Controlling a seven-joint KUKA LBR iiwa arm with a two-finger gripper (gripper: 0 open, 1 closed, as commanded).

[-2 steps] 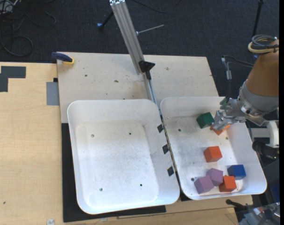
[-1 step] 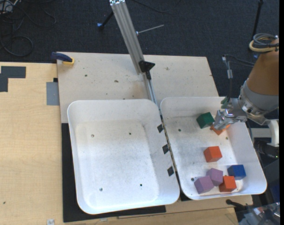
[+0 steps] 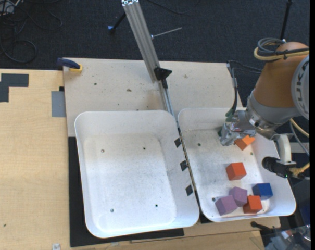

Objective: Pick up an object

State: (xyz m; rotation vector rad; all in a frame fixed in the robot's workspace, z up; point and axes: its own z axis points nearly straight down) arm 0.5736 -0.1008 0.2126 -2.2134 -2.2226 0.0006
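My end effector hangs low over the right bin, in its far half, and I cannot tell how it is set. A small orange block lies just beside it, on the side away from the left bin; I cannot tell whether they touch. Nearer the camera in the right bin, a red-orange cube sits alone about midway. Beyond that, against the bin's near rim, a cluster gathers: two purple blocks touching each other, an orange cube beside them, and a blue block just behind that cube. Both bins rest on the tabletop.
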